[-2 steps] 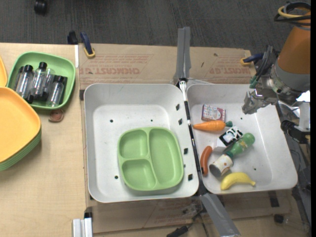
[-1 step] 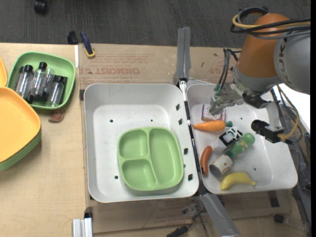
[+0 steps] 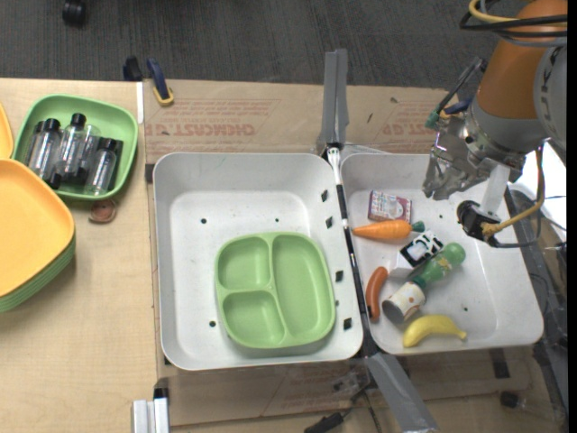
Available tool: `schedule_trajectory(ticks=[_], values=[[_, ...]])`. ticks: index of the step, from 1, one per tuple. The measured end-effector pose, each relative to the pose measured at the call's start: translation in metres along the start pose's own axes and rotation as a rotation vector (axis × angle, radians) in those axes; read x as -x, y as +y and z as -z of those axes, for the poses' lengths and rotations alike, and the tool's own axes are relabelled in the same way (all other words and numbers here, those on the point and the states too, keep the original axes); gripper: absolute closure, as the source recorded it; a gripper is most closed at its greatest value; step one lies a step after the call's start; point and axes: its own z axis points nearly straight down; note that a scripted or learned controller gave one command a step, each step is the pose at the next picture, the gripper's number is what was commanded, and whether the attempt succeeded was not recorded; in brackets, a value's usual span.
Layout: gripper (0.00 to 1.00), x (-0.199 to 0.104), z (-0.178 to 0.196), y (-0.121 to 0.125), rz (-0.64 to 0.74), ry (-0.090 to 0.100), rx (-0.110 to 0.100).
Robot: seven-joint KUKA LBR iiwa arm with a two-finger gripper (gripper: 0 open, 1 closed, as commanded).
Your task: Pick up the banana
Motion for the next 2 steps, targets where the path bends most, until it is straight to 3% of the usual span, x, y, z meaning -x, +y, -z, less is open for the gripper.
schedule_trajectory(ticks=[1,2], values=[[1.0,0.028,-0.022,-0.003,0.347,0.001,-0.001],[1.0,0.051,0.085,-0.025,-0.028,0.0,0.0]])
